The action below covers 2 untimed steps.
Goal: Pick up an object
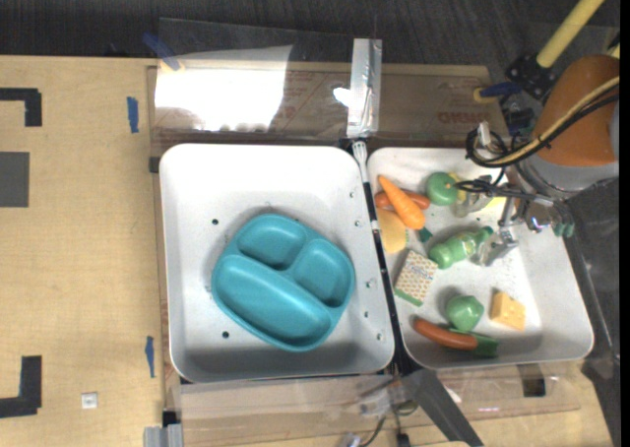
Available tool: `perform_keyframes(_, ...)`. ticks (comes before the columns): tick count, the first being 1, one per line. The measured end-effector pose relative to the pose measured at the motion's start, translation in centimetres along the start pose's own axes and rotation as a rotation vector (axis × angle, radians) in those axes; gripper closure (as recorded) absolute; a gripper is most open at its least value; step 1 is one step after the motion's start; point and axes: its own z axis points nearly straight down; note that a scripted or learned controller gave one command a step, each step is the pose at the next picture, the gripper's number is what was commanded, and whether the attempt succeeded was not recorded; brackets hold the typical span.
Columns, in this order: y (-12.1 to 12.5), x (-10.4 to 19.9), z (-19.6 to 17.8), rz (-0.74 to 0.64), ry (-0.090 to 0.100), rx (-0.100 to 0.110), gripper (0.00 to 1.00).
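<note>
We see the gripper low in the right bin, reaching in from the upper right under the grey arm with its orange band. Cables loop around the wrist and blur the metal parts there, so we cannot tell how the tool is set. Its tip sits just beside a green vegetable-shaped toy near the middle of the bin, perhaps touching it, though we cannot confirm that anything is pinched.

Around that point we find the other candidates for picking, all in the same bin. A green round toy lies toward the bin's far side, close to the gripper's wrist. An orange carrot lies tilted at the far left corner, with a pale yellow piece just below it against the left wall. A speckled cracker-like square rests left of centre. Nearer to us lie a small green ball-like toy, a yellow cheese wedge to its right, and a red chilli-shaped toy along the near wall.

Further out, the left bin holds a teal divided plate with three compartments, lying at a slant. Both bins sit on a bench of light wood.
</note>
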Motion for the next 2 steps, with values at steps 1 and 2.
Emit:
perform_keyframes(1, 5.9, -4.6, 0.5, -0.008, -0.01, 0.003, 0.0)
perform_keyframes(2, 5.7, -4.9, -1.0, -0.007, -0.021, 0.009, 1.0)
